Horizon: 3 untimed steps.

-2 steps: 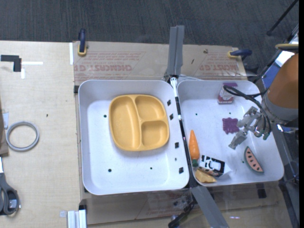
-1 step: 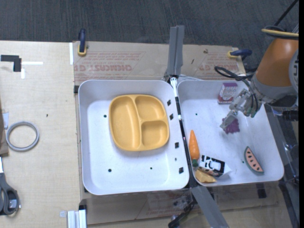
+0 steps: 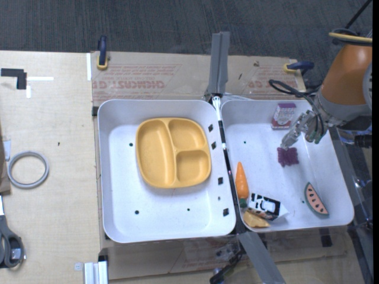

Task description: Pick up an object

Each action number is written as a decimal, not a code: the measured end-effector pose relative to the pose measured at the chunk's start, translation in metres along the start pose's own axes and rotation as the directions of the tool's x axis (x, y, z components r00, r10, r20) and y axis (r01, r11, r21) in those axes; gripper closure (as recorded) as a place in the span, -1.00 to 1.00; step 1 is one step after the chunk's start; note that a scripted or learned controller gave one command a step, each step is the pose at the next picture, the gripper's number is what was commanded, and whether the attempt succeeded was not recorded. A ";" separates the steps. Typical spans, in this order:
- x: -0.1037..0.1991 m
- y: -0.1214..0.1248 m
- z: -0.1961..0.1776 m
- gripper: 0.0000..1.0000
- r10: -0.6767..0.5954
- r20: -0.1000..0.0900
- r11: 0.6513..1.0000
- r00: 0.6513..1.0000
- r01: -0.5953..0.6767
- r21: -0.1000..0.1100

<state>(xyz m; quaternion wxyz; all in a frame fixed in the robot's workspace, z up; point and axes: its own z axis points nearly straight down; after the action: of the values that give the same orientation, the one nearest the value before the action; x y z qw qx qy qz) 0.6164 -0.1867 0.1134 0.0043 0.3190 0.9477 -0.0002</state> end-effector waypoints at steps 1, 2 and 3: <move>0.000 0.000 0.000 -1.00 0.000 0.000 1.000 1.000 0.000 0.000; -0.002 0.016 0.021 -1.00 0.058 -0.004 0.998 0.998 -0.058 0.001; 0.001 -0.013 0.011 -1.00 0.293 -0.005 0.956 0.956 -0.293 0.004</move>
<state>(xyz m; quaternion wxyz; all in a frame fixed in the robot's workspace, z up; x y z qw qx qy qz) 0.6079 -0.1959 0.1025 0.0013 0.4561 0.8900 -0.0002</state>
